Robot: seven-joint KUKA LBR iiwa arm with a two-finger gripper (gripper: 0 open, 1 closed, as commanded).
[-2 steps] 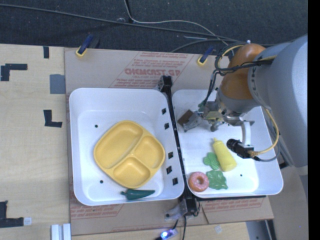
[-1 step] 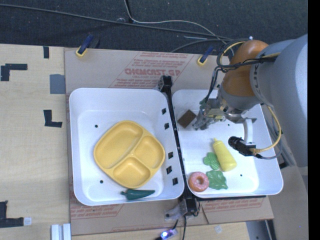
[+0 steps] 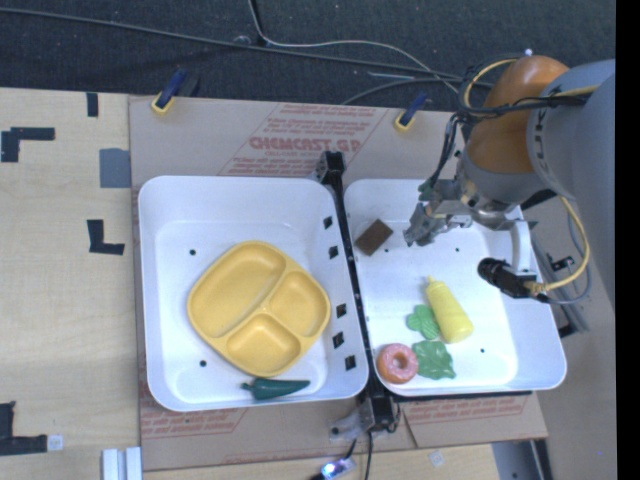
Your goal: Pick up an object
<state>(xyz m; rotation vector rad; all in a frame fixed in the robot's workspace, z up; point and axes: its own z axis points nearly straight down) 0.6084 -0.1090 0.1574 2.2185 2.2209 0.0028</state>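
Camera view is showing us both white bins from above, and we are looking at the gripper (image 3: pixel 420 230) hanging over the upper part of the right bin (image 3: pixel 540 363), with nothing visibly held beneath it; whether it is spread wide or drawn narrow we cannot tell from this angle. We are treating the small brown block (image 3: pixel 374 236) as the likeliest target, since it is lying just beside the gripper, near the divider between the bins. We are judging it light, stiff and not fragile, with flat sides that would suit a pinch across its shorter width. The divider close on its left is leaving little room for a finger on that side, so that is the main risk we are seeing. Further down the same bin, the yellow bottle (image 3: pixel 449 310) is lying touching some green leafy pieces (image 3: pixel 429 340), and a pink doughnut (image 3: pixel 397 363) is sitting at the bottom corner; these are well apart from the block. In the left bin (image 3: pixel 160 268), a yellow divided plate (image 3: pixel 259 307) and a green pepper (image 3: pixel 274 389) are resting out of the way.
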